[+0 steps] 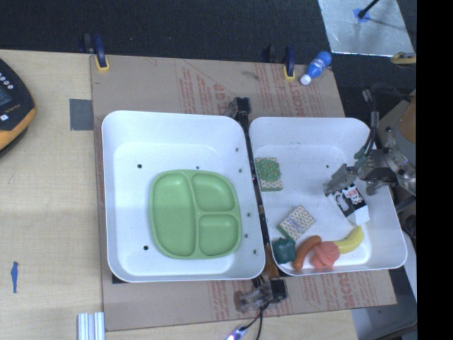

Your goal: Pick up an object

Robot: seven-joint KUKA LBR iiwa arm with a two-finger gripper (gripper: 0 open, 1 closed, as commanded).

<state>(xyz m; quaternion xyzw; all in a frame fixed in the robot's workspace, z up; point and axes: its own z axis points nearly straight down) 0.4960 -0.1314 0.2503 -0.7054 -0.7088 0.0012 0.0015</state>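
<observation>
A pale wooden worktop carries brown cardboard under two white bins; dark floor lies beyond; the gripper fingers' state is unclear

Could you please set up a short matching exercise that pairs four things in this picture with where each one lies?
Things:
1. green divided plate
2. banana
3. blue bottle
4. gripper

Places:
A. beyond the bins, near a clamp
B. over the right bin's right side
C. in the left bin
D. right bin's near right corner

Pairs: 1-C, 2-D, 3-A, 4-B
</observation>
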